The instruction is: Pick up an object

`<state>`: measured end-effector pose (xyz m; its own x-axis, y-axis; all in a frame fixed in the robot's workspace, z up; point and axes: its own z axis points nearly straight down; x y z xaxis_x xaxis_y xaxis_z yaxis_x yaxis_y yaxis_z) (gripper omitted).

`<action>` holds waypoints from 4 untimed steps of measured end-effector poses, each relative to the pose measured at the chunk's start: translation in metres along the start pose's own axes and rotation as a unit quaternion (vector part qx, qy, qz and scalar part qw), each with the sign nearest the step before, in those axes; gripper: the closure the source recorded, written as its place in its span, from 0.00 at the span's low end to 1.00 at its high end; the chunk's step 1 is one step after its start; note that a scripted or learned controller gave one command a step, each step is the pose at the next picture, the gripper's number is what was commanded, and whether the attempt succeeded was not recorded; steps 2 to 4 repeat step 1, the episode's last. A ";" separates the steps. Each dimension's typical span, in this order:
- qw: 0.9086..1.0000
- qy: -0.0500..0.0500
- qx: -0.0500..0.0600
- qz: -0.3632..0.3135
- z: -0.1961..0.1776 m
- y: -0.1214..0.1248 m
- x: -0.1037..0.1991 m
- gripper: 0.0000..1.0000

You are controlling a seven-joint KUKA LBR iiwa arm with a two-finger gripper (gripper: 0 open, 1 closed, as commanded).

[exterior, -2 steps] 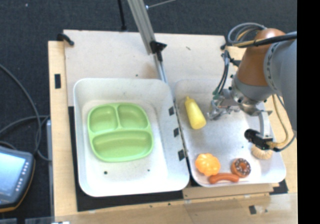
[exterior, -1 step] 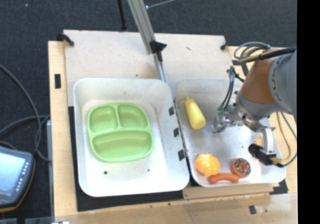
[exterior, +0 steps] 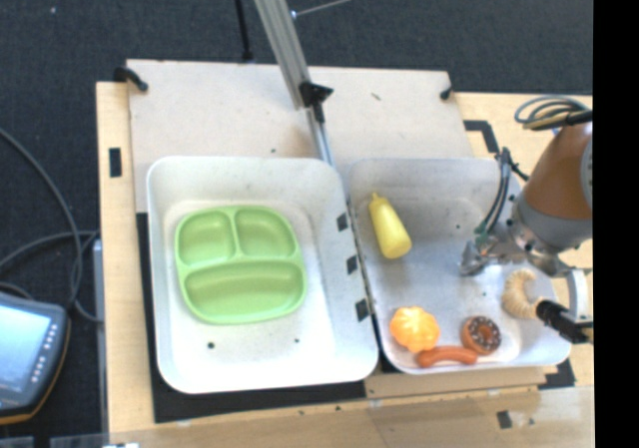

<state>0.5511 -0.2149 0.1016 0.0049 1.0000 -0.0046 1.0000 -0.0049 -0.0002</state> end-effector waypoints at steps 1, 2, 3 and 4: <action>1.000 0.001 -0.001 -0.002 0.000 0.002 0.004 0.00; 1.000 0.001 -0.001 -0.002 0.000 0.002 0.004 0.00; 1.000 0.001 -0.001 -0.002 0.000 0.002 0.004 0.00; 1.000 0.001 -0.001 -0.002 0.000 0.002 0.004 0.00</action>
